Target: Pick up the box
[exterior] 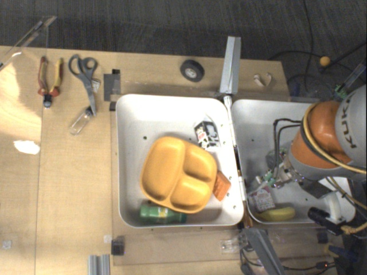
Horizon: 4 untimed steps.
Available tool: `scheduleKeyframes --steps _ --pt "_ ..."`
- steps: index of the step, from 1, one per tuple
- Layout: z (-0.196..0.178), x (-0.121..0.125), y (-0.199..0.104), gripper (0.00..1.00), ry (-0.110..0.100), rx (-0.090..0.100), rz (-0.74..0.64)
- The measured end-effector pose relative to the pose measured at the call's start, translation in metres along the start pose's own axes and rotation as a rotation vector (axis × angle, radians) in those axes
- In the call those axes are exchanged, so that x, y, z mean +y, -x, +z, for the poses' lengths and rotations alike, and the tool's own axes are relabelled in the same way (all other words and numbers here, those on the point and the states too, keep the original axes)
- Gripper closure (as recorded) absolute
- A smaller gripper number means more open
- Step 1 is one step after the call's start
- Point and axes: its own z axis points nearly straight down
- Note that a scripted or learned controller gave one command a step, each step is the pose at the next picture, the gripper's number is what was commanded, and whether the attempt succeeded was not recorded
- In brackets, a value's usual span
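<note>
A small white and pink box (262,200) lies in the right bin (258,119), near its front left corner. My gripper (270,179) hangs low just behind that box, under the arm's orange band (321,132). Nothing shows held in the gripper. A flat orange box (222,185) leans against the right wall of the left bin (129,153), partly under the yellow plate.
A yellow banana (278,213) lies at the right bin's front, beside the small box. The left bin holds a yellow divided plate (178,172), a green bottle (160,213) and a black, white and red packet (206,134). Scissors (86,76) and pliers (49,79) lie on the bench at left.
</note>
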Motion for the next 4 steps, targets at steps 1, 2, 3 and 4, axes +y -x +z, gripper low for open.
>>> scheduleKeyframes --steps 1,2,3,4 --pt "-0.012 0.004 0.002 1.0 0.011 -0.007 -0.001" --pt "-0.012 0.004 0.002 0.0 0.011 -0.007 -0.001" --pt "-0.023 0.007 0.002 1.0 0.016 -0.009 -0.003" --pt "-0.023 0.007 0.002 0.0 0.016 -0.009 -0.004"
